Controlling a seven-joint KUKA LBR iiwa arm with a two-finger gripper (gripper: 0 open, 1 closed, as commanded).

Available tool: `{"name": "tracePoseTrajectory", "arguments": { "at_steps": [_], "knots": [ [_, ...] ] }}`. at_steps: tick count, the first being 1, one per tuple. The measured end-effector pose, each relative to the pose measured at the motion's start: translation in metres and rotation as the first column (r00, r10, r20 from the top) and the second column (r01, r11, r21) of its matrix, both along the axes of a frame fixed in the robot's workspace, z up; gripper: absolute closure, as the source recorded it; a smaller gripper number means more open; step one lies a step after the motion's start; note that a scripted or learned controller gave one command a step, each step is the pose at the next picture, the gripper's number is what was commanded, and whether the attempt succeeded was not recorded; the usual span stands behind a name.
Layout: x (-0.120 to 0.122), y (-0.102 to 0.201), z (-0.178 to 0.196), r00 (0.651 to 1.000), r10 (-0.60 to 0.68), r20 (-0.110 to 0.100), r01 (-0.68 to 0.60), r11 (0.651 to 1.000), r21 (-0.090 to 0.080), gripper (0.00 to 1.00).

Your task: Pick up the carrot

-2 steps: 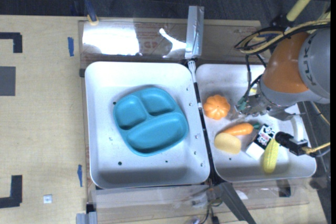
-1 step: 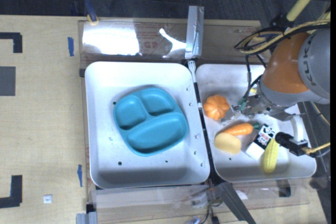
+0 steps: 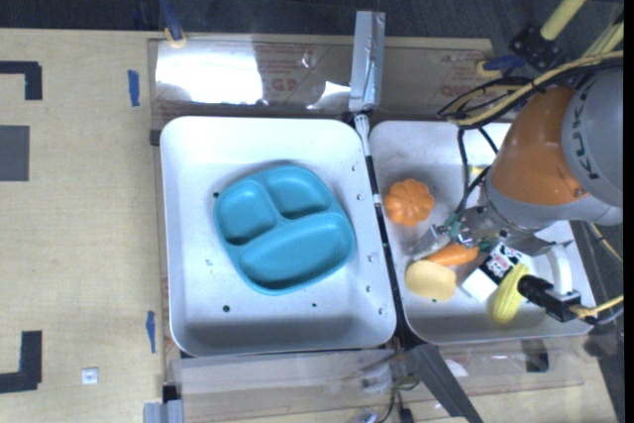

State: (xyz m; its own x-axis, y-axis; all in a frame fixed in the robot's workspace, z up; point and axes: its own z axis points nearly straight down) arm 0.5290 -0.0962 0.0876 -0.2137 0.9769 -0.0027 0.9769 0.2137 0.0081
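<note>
The carrot [image 3: 457, 256] is a small orange piece lying in the right bin [image 3: 396, 154], near its front middle. My gripper [image 3: 455, 231] hangs right over the carrot's rear edge, under the grey wrist and orange band. The wrist hides the gripper's tip and part of the carrot. I cannot tell whether the carrot is gripped or merely lies beneath.
Around the carrot lie an orange pumpkin [image 3: 409, 201] behind it, a pale yellow fruit [image 3: 431, 278] in front, a small white and black box [image 3: 491, 273] and a yellow banana-like piece [image 3: 507, 294] to the right. The left bin [image 3: 188, 163] holds a blue divided plate [image 3: 284, 225].
</note>
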Motion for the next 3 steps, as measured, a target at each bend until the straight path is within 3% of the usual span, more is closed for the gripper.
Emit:
{"name": "tracePoseTrajectory", "arguments": {
  "at_steps": [1, 2, 3],
  "knots": [
    [0.002, 0.0, 0.012, 1.0, -0.001, 0.007, 0.001, 1.0, -0.001, 1.0],
    [0.002, 0.0, 0.011, 1.0, 0.0, 0.005, 0.0, 1.0, -0.001, 0.0],
    [-0.047, 0.0, 0.0, 0.99, -0.144, 0.0, 0.144, 0.99, 0.002, 0.0]
  ]
}}
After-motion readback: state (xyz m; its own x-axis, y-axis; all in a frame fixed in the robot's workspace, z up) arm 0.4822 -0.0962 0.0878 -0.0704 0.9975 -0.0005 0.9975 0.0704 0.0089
